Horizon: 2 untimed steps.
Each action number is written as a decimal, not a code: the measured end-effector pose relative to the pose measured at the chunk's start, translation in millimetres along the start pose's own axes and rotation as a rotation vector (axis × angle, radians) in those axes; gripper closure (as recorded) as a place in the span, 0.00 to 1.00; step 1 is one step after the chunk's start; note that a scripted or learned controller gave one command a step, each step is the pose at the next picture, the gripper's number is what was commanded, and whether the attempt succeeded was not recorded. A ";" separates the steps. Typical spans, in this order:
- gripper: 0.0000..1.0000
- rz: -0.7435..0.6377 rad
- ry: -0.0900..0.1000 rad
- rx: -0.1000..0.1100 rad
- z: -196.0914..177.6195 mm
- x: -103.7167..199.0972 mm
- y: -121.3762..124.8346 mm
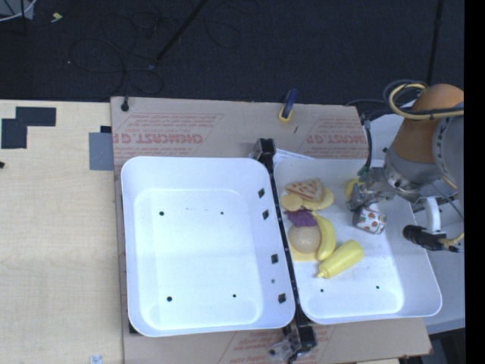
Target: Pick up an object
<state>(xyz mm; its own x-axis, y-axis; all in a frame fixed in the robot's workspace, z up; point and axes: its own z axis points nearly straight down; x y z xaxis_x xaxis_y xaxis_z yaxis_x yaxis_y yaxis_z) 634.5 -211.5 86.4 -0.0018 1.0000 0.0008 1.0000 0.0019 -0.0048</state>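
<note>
One claw (364, 203), on a grey arm (443, 146) with an orange band, reaches in from the right and sits low over the right-hand bin (413, 298). Whether the claw is released or clenched cannot be told from this slanted view. Touching or just below it is a small white cube with orange and dark markings (370, 220), lying on the bin floor near the bin's upper right area; the cube does not clearly sit between any gripping parts, so it cannot be called held.

Moving outward to the left, a yellow bottle-shaped toy (341, 258) lies tilted on the bin floor, well below the cube. Beyond it, a cluster of toy foods rests against the bin's left wall: a sandwich-like wedge (307, 190) at the top, a purple piece (302, 218) under it, a pale round item (305, 239) below that, and a banana (326, 236) curving along the cluster's right side.

Further left stands the second white bin (136, 226). Both bins sit on cardboard (167, 131) laid on a pale wooden table (53, 226).

As a judgement, the task looks to be at the reach or grasp stage: nothing is lifted, and securing and raising an object remains.
</note>
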 end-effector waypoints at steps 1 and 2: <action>1.00 -0.001 0.001 0.007 -1.2 -1.4 7.4; 1.00 0.005 -0.004 -0.012 -114.0 -4.1 -38.4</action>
<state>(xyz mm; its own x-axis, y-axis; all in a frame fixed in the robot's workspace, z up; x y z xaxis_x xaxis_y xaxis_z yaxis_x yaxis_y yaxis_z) 596.6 -215.7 200.6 0.0033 1.0000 -0.0031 1.0000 -0.0033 0.0070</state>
